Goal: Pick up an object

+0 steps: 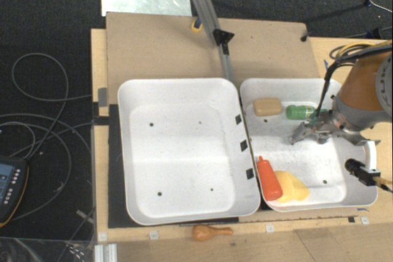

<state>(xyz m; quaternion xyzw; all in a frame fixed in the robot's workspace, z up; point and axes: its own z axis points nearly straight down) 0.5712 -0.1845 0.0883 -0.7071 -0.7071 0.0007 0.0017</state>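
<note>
While the claw (305, 132) hangs spread apart and empty in the right bin (356, 196), just beside the green bottle (300, 111), it should center over that bottle before closing.

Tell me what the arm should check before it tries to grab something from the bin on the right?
1. Things to pick in the right bin: ok; tan block, green object, orange bottle, yellow object.
2. Gripper over that bin: ok.
3. Nearest target: ok; the green object lies just above the gripper.
4. Fingers open enough: cannot tell.
5. Orange bottle and yellow object apart: not ok; they touch.
6. Anything held now: cannot tell.
</note>
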